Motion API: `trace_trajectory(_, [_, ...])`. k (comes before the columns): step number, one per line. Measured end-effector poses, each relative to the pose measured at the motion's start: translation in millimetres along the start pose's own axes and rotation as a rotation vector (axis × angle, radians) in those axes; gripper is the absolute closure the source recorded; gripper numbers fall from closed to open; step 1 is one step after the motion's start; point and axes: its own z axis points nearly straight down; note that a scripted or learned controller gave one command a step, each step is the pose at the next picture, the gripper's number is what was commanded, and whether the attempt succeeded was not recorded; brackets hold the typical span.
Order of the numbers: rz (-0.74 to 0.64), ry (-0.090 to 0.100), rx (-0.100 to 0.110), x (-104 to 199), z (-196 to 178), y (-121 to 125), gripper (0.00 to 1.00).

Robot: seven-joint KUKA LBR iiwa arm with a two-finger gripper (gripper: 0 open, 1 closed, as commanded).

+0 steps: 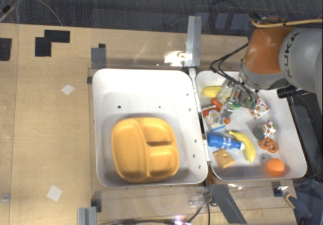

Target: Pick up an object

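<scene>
My gripper (235, 99) reaches down into the upper middle of the right bin (292, 133), under the orange band of the arm (262, 52). It hangs over a cluster of small red, white and green items (218, 110). A yellow lemon-like piece (212, 91) lies just left of it. Nearer the front lie a blue bottle (223, 142), a yellow banana (246, 144), a tan block (224, 158), an orange ball (275, 167) and a pretzel-shaped piece (268, 145).
The left bin (141, 85) holds a yellow divided plate (145, 148). A red and white patterned box (259, 108) and a grey block (265, 130) sit at the right of the right bin. A metal post (193, 42) stands behind the divider between the bins.
</scene>
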Motion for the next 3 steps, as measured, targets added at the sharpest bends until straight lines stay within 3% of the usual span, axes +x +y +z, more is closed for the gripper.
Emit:
trace_trajectory(1, [0.0, -0.001, 0.0, 0, 0, 0, 0.0])
trace_trajectory(2, [0.045, -0.037, -0.012, 1, -98, 34, 0.0])
trace_trajectory(3, [-0.466, -0.028, -0.006, 39, -116, 92, 0.0])
